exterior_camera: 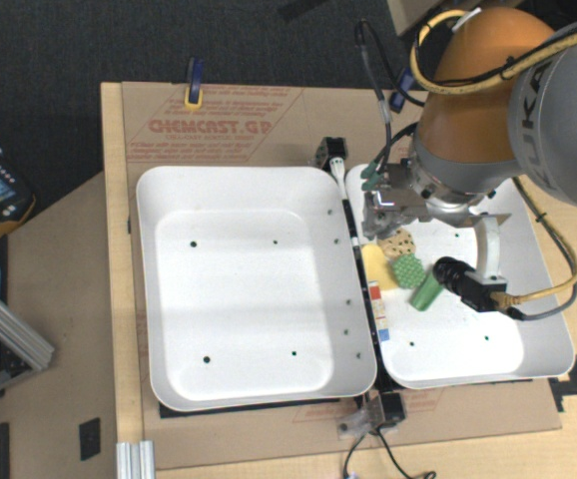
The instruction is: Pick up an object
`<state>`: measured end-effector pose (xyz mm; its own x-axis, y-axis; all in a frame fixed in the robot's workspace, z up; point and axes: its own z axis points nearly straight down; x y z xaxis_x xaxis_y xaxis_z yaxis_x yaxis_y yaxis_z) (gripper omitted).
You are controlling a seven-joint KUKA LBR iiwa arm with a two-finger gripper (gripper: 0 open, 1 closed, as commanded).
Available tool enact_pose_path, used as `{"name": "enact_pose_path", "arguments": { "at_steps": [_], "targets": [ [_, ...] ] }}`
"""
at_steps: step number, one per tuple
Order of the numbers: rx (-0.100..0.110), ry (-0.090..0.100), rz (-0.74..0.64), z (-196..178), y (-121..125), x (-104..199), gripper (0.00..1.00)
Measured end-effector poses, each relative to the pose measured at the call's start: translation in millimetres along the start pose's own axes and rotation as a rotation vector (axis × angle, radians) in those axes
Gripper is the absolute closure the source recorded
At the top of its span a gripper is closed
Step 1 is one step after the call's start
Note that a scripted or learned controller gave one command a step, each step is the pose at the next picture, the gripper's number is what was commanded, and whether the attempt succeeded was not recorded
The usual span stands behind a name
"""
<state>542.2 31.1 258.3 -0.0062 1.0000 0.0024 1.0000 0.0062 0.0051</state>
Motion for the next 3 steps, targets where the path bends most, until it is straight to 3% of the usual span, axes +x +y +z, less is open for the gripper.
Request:
{"name": "enact_pose_path", "arguments": {
  "at_steps": [1, 2, 3],
  "targets": [
    [0.012, -0.003, 0.011, 28.4, -43.1, -35.3, 1.0],
    [0.008, -0.002, 0.011, 27.9, -64.9, -92.0, 1.0],
    [-0.003, -0.001, -0.002, -33.7, -61.8, -24.9, 1.0]
  ]
}}
